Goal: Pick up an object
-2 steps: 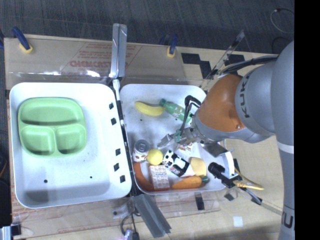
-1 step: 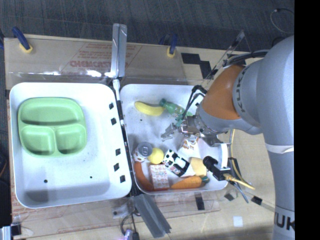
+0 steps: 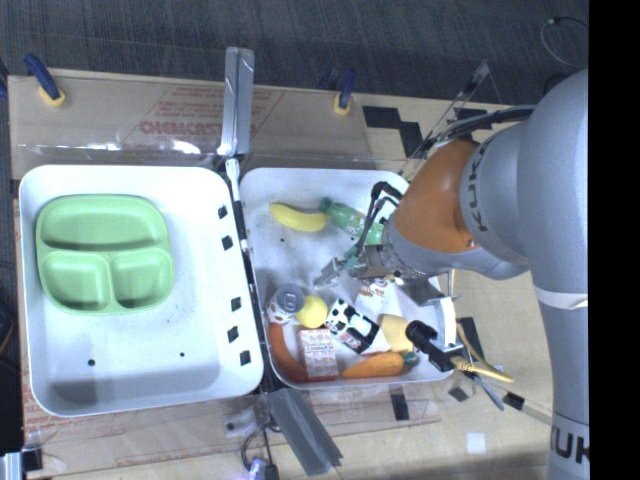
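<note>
We hover our gripper over the right white bin, grip state unclear; next, descend onto the curved yellow plastic banana.

The arm is showing thick, rounded grey casings with a glossy sheen, and a broad orange band is wrapping the section above the wrist. Dark lettering is running along the grey shell by that band.

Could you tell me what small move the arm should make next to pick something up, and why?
Probably lower the gripper straight down a little: it sits over the right bin near the green bottle, with nothing visibly between its fingers.
</note>
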Robot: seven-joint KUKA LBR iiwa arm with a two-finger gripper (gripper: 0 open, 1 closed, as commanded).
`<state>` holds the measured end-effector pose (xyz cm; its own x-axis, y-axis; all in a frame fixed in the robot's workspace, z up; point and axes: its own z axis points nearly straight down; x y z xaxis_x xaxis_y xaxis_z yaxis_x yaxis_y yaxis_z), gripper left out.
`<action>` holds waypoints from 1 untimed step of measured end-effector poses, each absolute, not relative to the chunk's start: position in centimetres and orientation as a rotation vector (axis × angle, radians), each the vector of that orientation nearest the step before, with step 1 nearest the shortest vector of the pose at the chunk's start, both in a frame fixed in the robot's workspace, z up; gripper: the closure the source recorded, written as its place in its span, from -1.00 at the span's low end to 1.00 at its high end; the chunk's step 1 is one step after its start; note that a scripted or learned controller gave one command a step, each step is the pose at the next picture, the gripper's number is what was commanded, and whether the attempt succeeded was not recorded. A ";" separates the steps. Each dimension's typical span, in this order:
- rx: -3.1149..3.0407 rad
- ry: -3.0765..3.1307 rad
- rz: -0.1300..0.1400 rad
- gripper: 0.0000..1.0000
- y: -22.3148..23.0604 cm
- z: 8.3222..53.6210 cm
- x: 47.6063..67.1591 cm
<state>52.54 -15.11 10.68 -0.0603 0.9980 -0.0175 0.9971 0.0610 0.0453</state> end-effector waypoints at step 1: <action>2.194 2.241 0.005 -1.00 -12.1 9.2 47.9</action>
